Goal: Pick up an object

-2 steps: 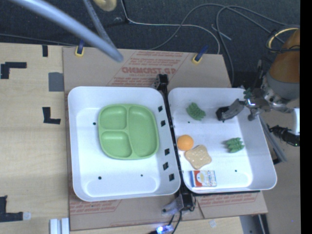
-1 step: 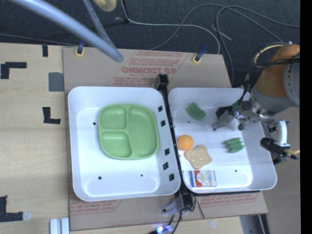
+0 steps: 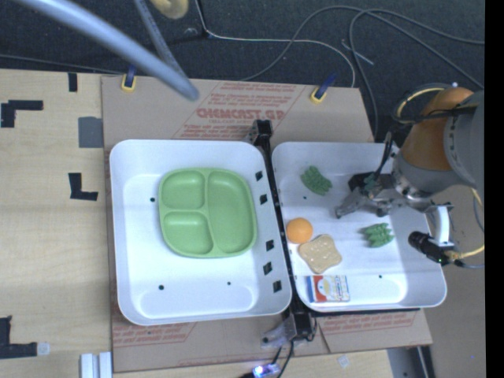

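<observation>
Right bin (image 3: pixel 417 290): green leafy toy (image 3: pixel 378 234) lies just right of and below the hand (image 3: pixel 352 203); not touching. Fingers spread, pinching nothing. Second green piece (image 3: pixel 316 180) upper left; orange ball (image 3: pixel 298 230), cracker (image 3: pixel 319 253), card (image 3: pixel 327 288) lower left. Left bin holds green divided plate (image 3: pixel 208 213).

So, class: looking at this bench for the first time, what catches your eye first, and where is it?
The green divided plate in the left bin stands out most. In the right bin, an orange ball sits beside a tan toast piece, with the arm's hand low between two green toys.
</observation>
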`<state>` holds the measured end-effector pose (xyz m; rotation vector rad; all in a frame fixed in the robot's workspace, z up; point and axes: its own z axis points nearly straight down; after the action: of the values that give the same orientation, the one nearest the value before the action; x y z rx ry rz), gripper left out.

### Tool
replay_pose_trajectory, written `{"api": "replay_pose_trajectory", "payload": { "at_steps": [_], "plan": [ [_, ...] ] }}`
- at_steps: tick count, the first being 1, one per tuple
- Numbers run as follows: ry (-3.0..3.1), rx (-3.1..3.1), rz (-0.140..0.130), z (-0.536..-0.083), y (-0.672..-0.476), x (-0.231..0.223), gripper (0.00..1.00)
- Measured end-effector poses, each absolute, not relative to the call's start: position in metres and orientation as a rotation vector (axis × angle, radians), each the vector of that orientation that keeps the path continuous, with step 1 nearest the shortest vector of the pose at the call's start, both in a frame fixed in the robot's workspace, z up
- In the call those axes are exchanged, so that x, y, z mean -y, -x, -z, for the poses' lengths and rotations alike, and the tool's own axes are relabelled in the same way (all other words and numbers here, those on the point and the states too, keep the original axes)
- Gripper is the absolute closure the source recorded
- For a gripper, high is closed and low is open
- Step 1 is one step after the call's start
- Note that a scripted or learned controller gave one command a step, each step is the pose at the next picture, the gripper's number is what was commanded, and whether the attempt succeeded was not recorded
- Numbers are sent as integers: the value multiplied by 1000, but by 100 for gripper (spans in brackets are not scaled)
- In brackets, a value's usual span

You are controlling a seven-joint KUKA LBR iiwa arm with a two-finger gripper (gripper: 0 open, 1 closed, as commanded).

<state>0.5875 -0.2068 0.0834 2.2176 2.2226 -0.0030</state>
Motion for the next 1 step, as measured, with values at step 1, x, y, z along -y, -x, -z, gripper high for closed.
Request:
{"api": "replay_pose_trajectory", "payload": {
  "at_steps": [1],
  "plan": [
    [-2214, -2219, 1, -97, -589, 207, 100]
  ]
}}
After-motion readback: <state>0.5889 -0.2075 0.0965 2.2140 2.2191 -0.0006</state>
